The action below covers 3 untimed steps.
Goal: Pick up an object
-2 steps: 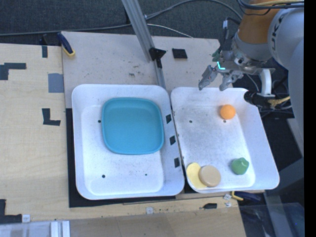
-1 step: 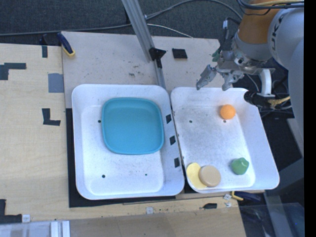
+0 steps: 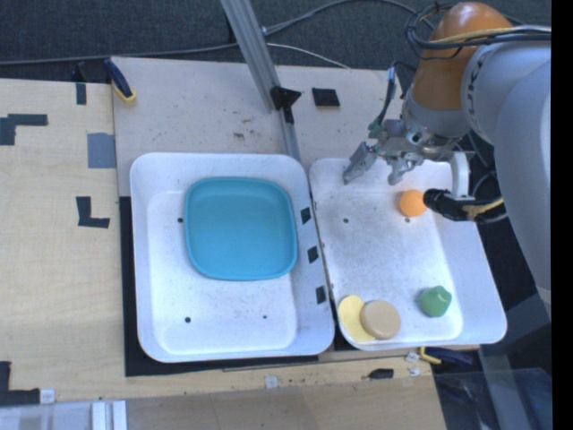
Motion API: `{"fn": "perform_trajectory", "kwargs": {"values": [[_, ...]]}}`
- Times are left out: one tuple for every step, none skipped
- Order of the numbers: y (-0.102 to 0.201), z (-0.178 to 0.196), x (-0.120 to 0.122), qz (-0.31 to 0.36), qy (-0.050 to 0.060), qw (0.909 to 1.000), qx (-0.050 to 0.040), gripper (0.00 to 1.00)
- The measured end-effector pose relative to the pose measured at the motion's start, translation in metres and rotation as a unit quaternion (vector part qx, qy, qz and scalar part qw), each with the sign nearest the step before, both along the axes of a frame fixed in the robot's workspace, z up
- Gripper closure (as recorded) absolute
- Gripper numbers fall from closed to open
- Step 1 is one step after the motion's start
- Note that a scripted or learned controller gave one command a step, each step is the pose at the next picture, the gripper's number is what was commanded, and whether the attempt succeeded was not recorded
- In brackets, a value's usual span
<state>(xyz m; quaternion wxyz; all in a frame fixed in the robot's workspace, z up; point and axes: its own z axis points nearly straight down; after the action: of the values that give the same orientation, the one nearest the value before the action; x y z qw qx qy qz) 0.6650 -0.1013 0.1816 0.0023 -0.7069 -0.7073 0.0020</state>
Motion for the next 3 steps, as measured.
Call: {"fn": "perform_trajectory", "kwargs": {"values": [[0.004, -0.061, 0.005, 0.000, 0.000, 1.0000, 0.0000, 0.00], [0.004, -0.094, 0.004, 0.000, -0.002, 1.0000, -0.0004, 0.00], [0.004, -0.082, 0.005, 0.000, -0.003, 1.0000, -0.0006, 1.00]]}}
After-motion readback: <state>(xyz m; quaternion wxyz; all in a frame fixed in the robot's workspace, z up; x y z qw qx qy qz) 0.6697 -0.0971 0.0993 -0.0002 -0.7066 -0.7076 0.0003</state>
